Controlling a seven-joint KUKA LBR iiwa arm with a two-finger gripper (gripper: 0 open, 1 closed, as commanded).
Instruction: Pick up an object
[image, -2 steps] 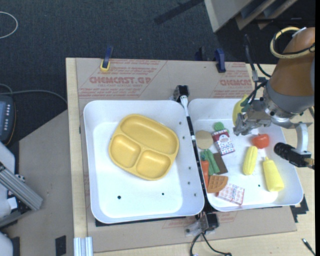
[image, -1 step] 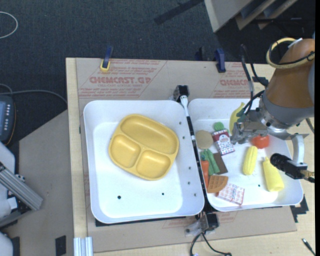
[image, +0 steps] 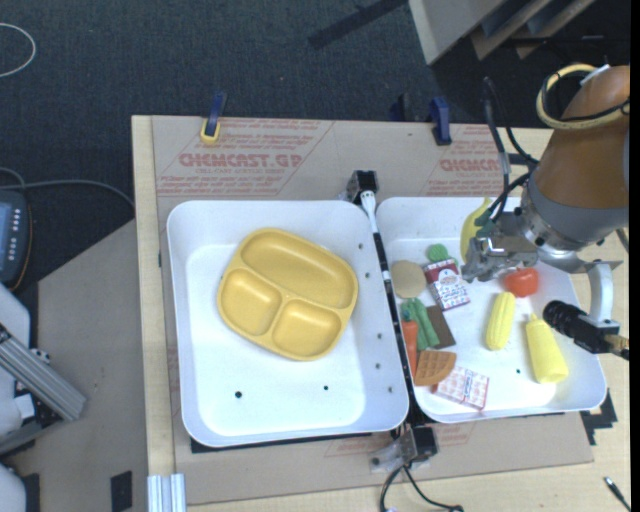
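Red lettering printed on the brown protective sheet (image: 300, 150) covering the worktop reads "CHEMCAST GP" above the left bin, with a line of smaller red print above and below it that is too fine to read. The same red brand text repeats above the right bin, cut short by the arm to roughly "CHEMCAST". Small red-and-white packets (image: 449, 285) in the right bin carry print too small to make out.

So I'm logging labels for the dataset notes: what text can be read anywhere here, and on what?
"CHEMCAST G.P": red print on the cardboard sheet under the bins, above the left bin.
A second red print above the right bin: partly hidden, unreadable.
Red and white packets: print too small to read.
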